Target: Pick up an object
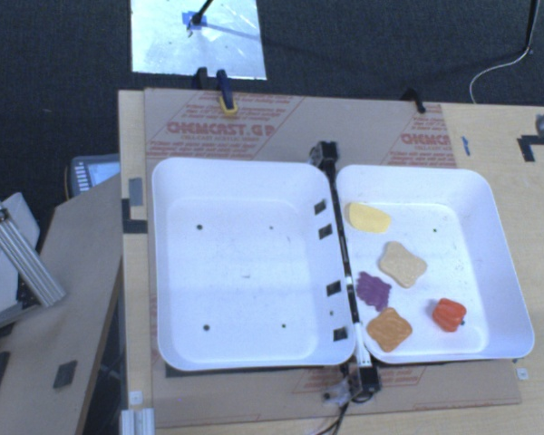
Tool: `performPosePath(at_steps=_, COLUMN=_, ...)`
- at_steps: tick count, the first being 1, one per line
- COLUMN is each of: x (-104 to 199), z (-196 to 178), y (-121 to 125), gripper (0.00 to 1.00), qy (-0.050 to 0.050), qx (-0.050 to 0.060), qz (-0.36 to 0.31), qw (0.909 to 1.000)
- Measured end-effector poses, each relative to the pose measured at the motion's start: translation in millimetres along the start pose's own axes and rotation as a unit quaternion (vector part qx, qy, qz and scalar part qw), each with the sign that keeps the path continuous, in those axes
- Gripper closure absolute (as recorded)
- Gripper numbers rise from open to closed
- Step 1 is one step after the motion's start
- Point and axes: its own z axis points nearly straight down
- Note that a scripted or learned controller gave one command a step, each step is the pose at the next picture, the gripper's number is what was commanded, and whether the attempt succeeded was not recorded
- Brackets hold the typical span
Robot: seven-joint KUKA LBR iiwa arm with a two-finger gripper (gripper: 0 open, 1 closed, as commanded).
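Camera view is looking down on a pale wooden bench (131,143) standing on dark carpet (390,25). A brown cardboard sheet with red lettering (281,120) is lying on the bench, and a blue-and-yellow clamp (225,93) is gripping its far edge. Beyond it, a shiny square silver sheet (198,24) is lying on the carpet, and a thin white cable (503,62) is trailing near the far right corner.

Two shallow white plastic bins are sitting side by side on the cardboard, their inner rims touching. Four small black clips (325,232) are sitting along that shared seam. The left bin (159,243) is showing four small dark dots on its floor.

The right bin (506,261) is carrying five small pieces, one of each kind, all apart from one another:
- A flat yellow oval piece (368,217) is lying near the far left corner.
- A tan bread-shaped piece (403,264) is resting around the middle, a little toward the left edge.
- A purple lumpy piece (374,289) is lying just beside the left edge.
- An orange rounded piece (389,329) is sitting in the near left corner.
- A red-orange pepper-shaped piece (449,314) is sitting by the near edge, toward the right corner.
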Motion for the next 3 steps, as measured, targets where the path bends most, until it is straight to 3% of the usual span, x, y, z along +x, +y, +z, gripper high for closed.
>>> performPosePath(at_steps=1, x=-58, z=11, y=-38, gripper=0.00, qy=0.001, qx=0.009, qz=0.006, qw=0.9999)
performPosePath(at_steps=2, x=-54, z=-1, y=-35, gripper=1.00, qy=0.000, qx=0.007, qz=0.000, qw=1.0000)
performPosePath(at_steps=3, x=16, z=87, y=-34, gripper=1.00, qy=0.003, qx=0.013, qz=-0.002, qw=0.9999)
